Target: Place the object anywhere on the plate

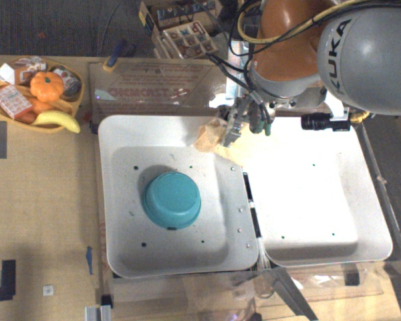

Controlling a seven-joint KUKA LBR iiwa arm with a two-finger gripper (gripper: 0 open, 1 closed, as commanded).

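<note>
1. The object [209, 139] is a pale tan, crumpled-looking piece at the back right corner of the left bin [120, 136], up on the sloping rim close to the seam between the two bins.
2. The hand [235, 127] hangs just right of the object, its dark fingers pointing down at the piece's right edge; whether they are spread or pressed together, or touch the piece, I cannot tell.
3. The plate [172, 200], a round teal dish seen from above, lies on the floor of the left bin, well apart from the object, toward the front.
4. The right bin [321, 199] sits alongside.
5. The grey arm [367, 52] with its orange band [287, 19] reaches in from the upper right.
6. On the worktop [40, 212], at the far left corner, a basket [0, 105] holds an orange pumpkin, a banana [57, 120] and small packets.
</note>
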